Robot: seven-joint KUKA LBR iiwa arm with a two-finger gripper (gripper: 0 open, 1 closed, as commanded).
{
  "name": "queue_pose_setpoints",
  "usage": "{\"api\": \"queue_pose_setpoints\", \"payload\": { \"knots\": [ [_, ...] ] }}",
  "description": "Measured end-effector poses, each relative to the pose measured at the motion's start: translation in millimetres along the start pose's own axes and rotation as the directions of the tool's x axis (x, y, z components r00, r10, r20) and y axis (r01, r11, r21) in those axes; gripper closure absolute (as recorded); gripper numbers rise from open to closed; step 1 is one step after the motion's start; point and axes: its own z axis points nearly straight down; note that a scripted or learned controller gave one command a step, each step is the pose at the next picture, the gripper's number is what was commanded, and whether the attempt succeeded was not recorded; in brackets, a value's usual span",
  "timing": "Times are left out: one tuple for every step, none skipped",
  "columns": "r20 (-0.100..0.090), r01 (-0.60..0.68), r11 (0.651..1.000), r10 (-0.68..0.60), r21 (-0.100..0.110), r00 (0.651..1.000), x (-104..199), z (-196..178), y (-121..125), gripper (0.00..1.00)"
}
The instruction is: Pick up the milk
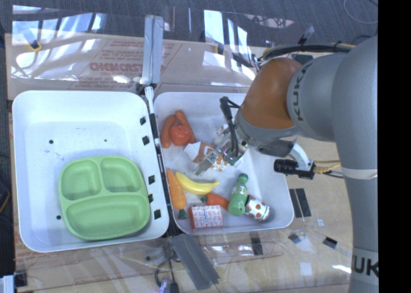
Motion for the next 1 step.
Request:
{"api": "queue_pose_setpoints", "payload": {
  "knots": [
    [-0.001, 0.005, 1.000, -0.005, 0.001, 1.000, -0.1, -7.9, 0.9, 1.00]
  ]
}}
